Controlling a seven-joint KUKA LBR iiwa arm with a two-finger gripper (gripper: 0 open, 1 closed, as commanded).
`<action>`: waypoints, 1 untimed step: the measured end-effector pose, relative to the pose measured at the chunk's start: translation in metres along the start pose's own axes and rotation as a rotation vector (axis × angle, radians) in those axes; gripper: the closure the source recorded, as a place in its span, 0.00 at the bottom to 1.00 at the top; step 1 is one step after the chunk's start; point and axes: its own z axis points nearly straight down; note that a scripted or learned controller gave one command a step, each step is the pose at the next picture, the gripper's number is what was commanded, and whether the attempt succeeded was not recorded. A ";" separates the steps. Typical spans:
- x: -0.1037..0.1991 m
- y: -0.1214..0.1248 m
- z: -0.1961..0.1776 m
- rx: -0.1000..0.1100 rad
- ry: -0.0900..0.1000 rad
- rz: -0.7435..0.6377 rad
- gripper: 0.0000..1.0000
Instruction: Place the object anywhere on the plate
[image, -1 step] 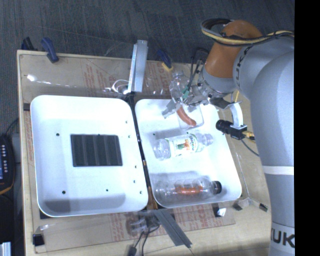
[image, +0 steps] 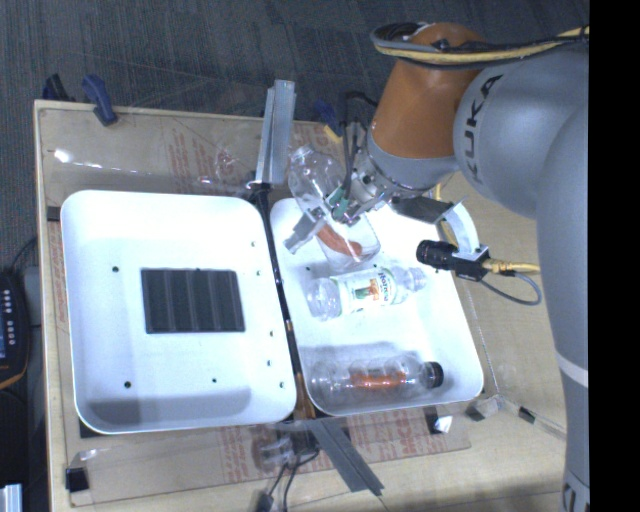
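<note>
Dark ribbed plate (image: 193, 300) — flat, mid left bin (image: 100, 240).

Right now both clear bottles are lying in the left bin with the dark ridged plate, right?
Not quite. The camera view shows both clear bottles lying in the right bin; the dark ridged plate sits alone in the left bin.

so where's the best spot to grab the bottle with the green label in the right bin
Probably mid-body. The bottle with the green label lies on its side across the right bin, cap toward the arm side. Come straight down from above with the fingers straddling its width: the round body is narrowest across, and there is bare floor on both long sides.
</note>
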 end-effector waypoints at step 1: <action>0.067 -0.023 -0.037 0.000 0.000 -0.058 1.00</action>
